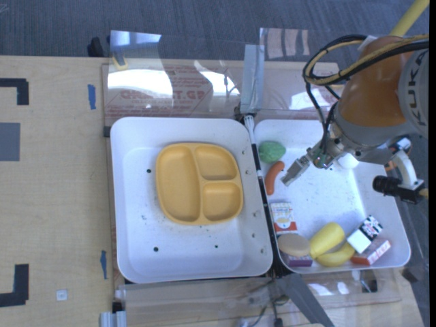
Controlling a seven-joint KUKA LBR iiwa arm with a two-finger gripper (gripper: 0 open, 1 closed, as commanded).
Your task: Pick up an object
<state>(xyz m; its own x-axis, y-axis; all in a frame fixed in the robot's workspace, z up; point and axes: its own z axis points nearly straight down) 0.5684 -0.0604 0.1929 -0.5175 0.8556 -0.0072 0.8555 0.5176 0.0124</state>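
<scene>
White plastic makes up both shallow bins on your wooden bench [48, 203]: the left bin [129, 251] and the right bin [392, 230] sit side by side, touching along their inner rims. In the left bin you see a yellow plastic divided plate [199, 182] with three compartments, lying flat near the bin's middle.

Look to the right bin for the loose objects. A green rounded toy vegetable [272, 150] lies at the far left corner, and just beside it, nearer you, is an orange-red toy sausage [272, 177]; its long axis runs from upper right to lower left, one end pointing toward the green piece, the other toward the left rim. Below it sits a small white carton with a red and orange label [283, 216], then a flat tan and brown toy sandwich [295, 245] at the near left corner. Two yellow curved toy pieces [328, 244] lie touching each other near the front rim, and a black-and-white box with a red edge [368, 239] rests to their right.

Your grey and orange arm [378, 90] comes in from the right, above the right bin. The gripper [294, 171] hangs tilted, pointing down and left toward the sausage, just beside it. You cannot tell from this view whether it is open or closed, and nothing is visibly gripped.
</scene>
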